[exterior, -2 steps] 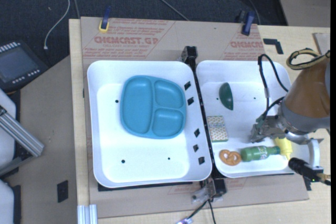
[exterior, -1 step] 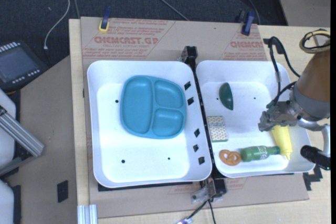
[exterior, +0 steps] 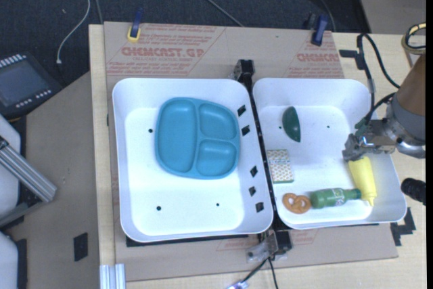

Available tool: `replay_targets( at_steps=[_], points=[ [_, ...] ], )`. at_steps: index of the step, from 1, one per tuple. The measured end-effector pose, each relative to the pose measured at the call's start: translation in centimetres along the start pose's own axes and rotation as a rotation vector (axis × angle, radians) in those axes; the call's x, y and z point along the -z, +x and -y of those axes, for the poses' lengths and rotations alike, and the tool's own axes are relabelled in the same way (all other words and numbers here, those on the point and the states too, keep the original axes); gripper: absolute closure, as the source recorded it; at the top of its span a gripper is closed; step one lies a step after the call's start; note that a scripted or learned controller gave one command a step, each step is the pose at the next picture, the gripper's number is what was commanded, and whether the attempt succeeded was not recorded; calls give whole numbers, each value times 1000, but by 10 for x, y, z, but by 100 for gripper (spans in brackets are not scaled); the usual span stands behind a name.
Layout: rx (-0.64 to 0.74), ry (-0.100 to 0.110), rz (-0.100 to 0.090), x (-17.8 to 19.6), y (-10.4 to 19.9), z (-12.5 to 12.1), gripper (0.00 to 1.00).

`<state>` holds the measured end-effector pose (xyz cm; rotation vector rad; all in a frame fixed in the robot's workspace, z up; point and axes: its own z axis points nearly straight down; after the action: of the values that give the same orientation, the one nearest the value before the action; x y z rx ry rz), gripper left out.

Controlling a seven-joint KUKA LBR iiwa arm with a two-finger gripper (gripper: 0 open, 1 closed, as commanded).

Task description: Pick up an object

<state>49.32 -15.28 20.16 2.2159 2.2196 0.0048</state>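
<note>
You see the arm (exterior: 413, 112) cut off by the right edge; its upper links lie outside the frame; the gripper (exterior: 357, 149) is small and dark against the right bin (exterior: 318, 95), finger state unreadable; its body hides the top end of the yellow bottle (exterior: 363, 178); contact between them you can't judge; the patterned packet (exterior: 279, 166) carries print too small to read.

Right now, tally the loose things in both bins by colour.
Blue: 1, divided plate
Green: 2, dark green piece, green bottle
Yellow: 1, yellow bottle
Brown: 1, pretzel
Patterned: 1, small sponge
Total: 6
</note>
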Motion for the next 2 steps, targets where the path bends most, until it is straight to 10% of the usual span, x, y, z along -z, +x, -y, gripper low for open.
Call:
replay_targets(
  at_steps=[1, 2],
  points=[
    [0, -3, 1, 64, -1, -6, 100],
    [4, 8, -4, 52, 46, -18, 100]
  ],
)
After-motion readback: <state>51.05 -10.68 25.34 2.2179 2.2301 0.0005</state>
